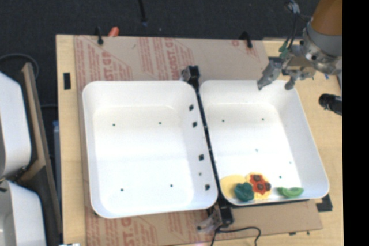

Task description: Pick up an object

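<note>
Arm (pixel 327 14) enters from the right edge of the view, orange band uppermost, wrist angled down and leftward. Gripper (pixel 278 82) hangs over the far right corner of the right bin (pixel 300 124), above its far rim. Two fingers (pixel 266 78) visible, spread apart with a clear gap; nothing between them.

Objects lie clustered along the near edge of the right bin, towards its near left corner: a yellow piece (pixel 229 186), a dark green object (pixel 244 192) resting on it, an orange-red object (pixel 259 182) just beside that, and a bright green object (pixel 290 192) slightly apart towards the near right corner. All are well apart from the gripper.

Left bin (pixel 144 147) adjoins the right bin along a black divider (pixel 200 135). Both sit on a cardboard sheet (pixel 150 57) on the bench
</note>
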Action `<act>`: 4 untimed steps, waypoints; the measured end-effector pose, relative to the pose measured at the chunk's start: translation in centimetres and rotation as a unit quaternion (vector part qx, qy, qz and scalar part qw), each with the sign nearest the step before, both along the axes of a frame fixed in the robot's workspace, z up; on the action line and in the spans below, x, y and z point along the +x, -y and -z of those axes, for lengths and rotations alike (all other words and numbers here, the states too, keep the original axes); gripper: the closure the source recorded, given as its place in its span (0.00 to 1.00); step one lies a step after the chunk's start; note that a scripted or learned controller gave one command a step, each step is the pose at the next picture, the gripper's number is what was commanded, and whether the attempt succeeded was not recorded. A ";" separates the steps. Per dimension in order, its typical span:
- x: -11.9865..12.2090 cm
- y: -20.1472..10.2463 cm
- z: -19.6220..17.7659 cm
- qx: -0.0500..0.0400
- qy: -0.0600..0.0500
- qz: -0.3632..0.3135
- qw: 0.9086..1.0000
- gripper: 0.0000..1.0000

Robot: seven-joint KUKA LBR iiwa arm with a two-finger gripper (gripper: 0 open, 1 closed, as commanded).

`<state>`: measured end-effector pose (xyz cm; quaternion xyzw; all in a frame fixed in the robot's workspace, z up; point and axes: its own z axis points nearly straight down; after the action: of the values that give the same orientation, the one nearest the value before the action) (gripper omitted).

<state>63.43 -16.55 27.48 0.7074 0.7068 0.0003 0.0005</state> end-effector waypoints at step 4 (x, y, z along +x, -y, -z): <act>-0.6 -0.5 11.9 0.000 0.001 0.000 1.000 1.00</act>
<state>62.80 -16.03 15.63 0.7074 0.7068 0.0006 0.0010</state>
